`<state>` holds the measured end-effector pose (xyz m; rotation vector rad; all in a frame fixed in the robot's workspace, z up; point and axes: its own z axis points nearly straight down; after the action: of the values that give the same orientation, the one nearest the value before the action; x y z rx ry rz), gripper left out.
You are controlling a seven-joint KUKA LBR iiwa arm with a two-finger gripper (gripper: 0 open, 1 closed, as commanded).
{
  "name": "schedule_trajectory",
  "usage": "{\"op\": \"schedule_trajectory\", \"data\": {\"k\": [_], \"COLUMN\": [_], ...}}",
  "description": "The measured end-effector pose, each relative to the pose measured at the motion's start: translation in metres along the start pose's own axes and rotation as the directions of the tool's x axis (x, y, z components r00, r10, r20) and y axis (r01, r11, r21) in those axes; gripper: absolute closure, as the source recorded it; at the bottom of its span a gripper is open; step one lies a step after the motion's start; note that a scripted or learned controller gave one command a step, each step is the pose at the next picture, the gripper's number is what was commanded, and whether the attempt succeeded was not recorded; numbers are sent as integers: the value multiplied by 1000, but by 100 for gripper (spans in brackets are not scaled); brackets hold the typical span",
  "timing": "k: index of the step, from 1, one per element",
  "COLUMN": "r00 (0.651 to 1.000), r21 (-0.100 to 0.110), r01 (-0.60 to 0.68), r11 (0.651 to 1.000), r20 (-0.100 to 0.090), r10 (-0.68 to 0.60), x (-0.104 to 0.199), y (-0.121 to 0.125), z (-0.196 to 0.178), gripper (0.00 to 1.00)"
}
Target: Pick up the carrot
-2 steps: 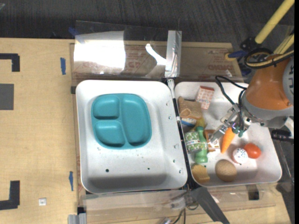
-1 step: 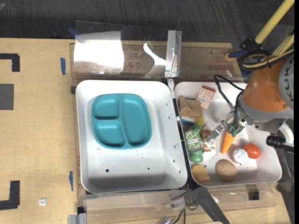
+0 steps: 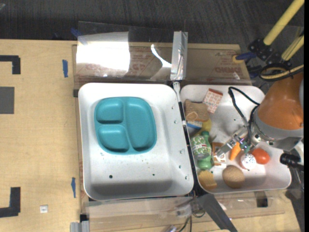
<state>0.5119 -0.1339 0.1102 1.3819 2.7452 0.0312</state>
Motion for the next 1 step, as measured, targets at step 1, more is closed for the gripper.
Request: {"op": "schedule_trajectory", "data": {"k": [1], "r00": [997], "r21": [11], "r01": [-81], "r11": [997], "r20": [6], "r10": [81], "x": [13], "y": [11], "z": [0], "gripper": [0]}}
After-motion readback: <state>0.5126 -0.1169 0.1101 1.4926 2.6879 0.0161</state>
